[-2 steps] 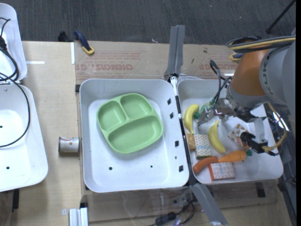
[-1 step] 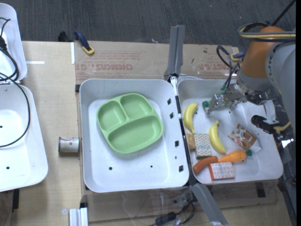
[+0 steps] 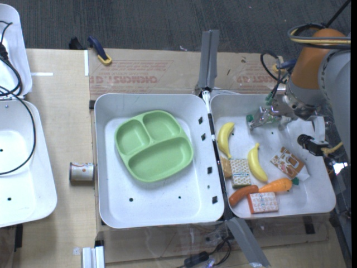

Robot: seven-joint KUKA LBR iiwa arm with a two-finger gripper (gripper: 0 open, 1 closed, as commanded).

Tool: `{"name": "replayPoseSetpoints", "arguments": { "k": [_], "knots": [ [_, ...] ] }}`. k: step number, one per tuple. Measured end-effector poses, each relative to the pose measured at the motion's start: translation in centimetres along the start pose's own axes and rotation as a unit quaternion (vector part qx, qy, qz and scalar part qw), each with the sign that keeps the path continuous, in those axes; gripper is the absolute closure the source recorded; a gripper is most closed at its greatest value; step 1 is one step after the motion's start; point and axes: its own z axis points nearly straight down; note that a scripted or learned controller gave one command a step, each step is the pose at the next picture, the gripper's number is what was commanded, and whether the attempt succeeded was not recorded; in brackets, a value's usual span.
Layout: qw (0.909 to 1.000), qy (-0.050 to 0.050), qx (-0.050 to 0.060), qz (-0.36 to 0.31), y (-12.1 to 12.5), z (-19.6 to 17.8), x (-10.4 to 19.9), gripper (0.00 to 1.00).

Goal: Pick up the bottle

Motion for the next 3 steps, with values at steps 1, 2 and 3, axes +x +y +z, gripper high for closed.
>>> {"name": "replayPoseSetpoints", "arguments": {
  "k": [1, 2, 3],
  "knots": [
    [0.9986, -0.002, 0.003, -0.052, -0.2, 0.1, -0.2, 0.00],
    [0.9997, -0.001, -0.004, 0.026, 0.2, -0.2, -0.8, 0.00],
    [0.9998, -0.003, -0.012, 0.017, 0.4, -5.0, -0.1, 0.00]
  ]
}}
